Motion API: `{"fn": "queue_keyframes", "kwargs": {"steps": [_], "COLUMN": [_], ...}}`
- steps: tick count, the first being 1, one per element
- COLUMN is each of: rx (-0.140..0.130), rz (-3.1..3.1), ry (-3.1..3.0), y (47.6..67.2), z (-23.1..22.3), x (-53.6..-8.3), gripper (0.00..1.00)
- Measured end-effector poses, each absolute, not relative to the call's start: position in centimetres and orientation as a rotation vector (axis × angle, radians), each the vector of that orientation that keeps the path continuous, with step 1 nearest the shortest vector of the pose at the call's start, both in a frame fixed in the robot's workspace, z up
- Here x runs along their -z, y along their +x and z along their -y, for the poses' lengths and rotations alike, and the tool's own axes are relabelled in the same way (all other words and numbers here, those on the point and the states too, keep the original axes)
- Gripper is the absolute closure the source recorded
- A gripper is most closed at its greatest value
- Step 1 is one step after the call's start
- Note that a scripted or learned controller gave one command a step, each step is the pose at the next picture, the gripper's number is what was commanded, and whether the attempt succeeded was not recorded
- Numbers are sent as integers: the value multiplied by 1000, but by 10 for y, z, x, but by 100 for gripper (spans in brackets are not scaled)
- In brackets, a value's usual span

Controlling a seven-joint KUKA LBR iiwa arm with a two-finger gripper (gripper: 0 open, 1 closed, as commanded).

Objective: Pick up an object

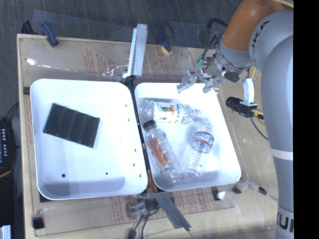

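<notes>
Three bottles (172,112) in right bin (230,156), gripper (198,82) above rim

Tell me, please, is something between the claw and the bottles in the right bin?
Nothing visible is. The claw hangs at the far rim of the right bin, holding nothing. The nearest bottle lies uncovered just below it, and the other two bottles lie uncovered as well.

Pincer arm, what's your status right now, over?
Pincer open, holding nothing, above the right bin's far rim. Three clear bottles lie untouched in that bin. Dark flat pad in left bin. Nothing in the way.
</notes>
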State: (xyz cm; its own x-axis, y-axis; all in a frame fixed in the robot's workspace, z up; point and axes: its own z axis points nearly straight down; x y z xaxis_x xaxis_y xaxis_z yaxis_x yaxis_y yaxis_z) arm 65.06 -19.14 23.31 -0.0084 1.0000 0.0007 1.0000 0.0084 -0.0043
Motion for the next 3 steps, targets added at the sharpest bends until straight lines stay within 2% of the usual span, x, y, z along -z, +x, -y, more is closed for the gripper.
{"fn": "queue_keyframes", "kwargs": {"steps": [1, 2, 3], "rx": [-4, -2, 0], "rz": [2292, 2400, 2414], "ry": [-2145, -2029, -2015], "y": [652, 592, 543], "z": [209, 210, 211], "x": [-91, -93, -93], "gripper": [0, 0, 0]}}
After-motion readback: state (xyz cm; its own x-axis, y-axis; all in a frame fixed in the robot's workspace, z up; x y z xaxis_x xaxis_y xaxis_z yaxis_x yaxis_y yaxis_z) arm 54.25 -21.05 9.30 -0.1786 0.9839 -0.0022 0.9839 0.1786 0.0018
